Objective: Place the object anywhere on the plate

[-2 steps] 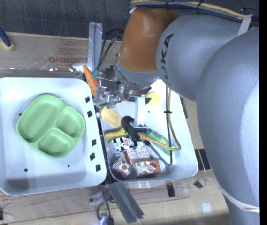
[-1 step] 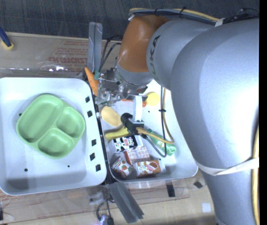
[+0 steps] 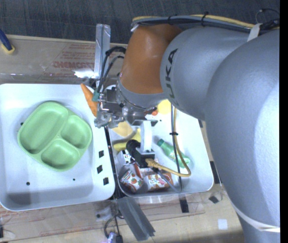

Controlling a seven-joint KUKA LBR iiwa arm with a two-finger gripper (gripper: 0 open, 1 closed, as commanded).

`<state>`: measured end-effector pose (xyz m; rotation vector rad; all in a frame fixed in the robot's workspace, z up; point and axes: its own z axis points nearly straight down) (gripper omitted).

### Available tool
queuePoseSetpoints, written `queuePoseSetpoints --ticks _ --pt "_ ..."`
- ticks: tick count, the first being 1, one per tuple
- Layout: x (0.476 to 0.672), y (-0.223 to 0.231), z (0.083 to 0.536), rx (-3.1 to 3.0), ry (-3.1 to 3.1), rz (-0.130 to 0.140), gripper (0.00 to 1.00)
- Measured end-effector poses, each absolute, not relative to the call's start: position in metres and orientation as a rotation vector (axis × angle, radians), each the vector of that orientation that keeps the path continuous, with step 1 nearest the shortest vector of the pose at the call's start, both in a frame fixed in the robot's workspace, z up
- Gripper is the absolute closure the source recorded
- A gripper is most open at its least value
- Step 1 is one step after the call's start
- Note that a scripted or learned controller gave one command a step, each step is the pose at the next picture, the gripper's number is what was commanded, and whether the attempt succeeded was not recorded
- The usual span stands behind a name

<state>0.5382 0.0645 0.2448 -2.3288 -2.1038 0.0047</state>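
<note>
Green and three-welled, the plate (image 3: 55, 134) sits in the left bin (image 3: 12, 186), with bare white floor all around it, widest along the near edge and the left wall. Between the two bins runs a dark gap marked with small black tabs. The arm (image 3: 209, 85) covers most of the right bin (image 3: 200, 178), its orange band over the far rim. The gripper (image 3: 105, 116) hangs at the left rim of that bin, right by the divide; whether it is parted or closed cannot be told. An orange carrot (image 3: 88, 99) lies touching that rim, just beside the gripper. Crowded in the right bin are a green bottle (image 3: 171, 151), a yellow piece (image 3: 125, 131) and printed snack packets (image 3: 144, 180), their print too small to read. Faded red lettering on the cardboard (image 3: 52, 59) behind the bins is unreadable, and part of the maker's name shows on the arm.
</note>
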Motion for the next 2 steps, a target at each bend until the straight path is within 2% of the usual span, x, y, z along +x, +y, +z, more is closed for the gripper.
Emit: queuePoseSetpoints --ticks 1,2 --pt "0.538 0.064 0.245 -2.331 -2.102 0.005 0.00" --pt "0.580 0.072 0.311 -2.234 -2.207 0.003 0.00"
